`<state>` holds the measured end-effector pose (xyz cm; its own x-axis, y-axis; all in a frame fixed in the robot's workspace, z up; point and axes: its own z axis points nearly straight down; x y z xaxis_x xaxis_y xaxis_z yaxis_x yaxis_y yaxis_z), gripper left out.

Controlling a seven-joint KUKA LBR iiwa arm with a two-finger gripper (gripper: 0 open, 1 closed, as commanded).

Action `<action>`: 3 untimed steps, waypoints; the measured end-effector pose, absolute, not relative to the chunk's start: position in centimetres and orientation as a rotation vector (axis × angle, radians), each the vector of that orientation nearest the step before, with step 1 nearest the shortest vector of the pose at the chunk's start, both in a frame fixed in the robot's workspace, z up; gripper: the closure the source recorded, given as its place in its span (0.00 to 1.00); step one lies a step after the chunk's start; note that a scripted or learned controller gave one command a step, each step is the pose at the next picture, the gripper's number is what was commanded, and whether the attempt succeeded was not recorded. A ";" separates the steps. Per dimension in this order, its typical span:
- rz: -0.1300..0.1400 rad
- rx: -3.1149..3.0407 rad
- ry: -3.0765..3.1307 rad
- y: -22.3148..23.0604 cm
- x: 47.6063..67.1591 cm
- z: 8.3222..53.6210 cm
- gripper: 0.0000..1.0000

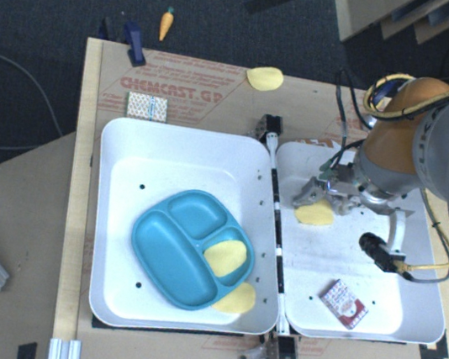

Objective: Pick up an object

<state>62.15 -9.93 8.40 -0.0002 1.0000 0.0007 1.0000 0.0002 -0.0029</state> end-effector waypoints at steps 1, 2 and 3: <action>-0.006 -2.224 -2.224 -9.9 62.4 9.7 1.00; 0.001 -2.221 -2.220 -10.5 58.3 12.8 1.00; 0.002 -2.221 -2.218 -12.0 55.1 11.6 1.00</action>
